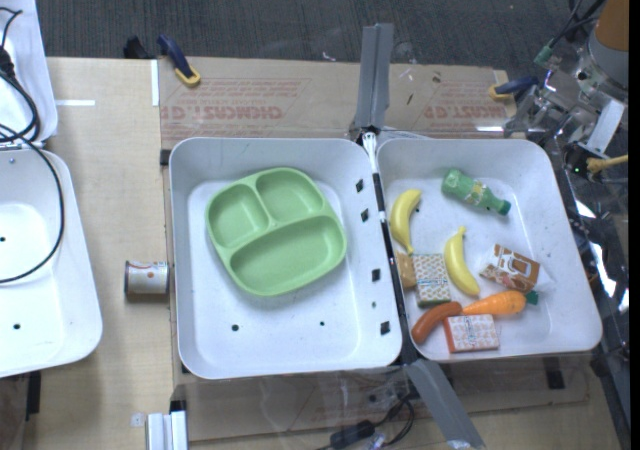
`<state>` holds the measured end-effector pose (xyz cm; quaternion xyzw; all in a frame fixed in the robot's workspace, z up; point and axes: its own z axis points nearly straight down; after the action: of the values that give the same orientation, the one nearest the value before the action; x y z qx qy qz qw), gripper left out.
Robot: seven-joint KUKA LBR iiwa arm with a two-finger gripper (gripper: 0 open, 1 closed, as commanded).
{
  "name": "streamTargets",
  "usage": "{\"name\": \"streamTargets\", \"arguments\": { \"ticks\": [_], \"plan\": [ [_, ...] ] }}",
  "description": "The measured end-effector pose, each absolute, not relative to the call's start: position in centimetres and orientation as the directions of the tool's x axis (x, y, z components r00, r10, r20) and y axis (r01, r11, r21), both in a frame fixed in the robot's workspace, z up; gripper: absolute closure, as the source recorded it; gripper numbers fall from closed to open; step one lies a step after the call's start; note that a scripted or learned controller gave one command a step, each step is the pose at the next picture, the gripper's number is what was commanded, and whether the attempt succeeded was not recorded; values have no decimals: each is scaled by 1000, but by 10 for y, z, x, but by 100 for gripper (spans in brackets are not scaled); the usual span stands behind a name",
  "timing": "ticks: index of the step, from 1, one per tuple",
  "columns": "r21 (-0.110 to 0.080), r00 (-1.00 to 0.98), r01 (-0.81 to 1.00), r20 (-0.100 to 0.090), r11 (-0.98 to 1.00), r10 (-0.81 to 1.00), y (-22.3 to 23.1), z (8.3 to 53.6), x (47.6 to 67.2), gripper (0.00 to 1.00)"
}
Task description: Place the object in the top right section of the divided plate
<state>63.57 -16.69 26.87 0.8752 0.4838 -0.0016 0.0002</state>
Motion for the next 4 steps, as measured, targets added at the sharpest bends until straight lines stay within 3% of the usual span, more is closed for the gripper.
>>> {"name": "streamTargets", "arguments": {
  "ticks": [1, 3, 4],
  "plan": [
    [-2, 340, 941, -2, -340, 941, -179, 308, 602, 0],
    [-2, 339, 941, -2, -339, 941, -179, 308, 602, 0],
    [-2, 328, 945, -2, -328, 945, -128, 441, 624, 0]
  ]
}}
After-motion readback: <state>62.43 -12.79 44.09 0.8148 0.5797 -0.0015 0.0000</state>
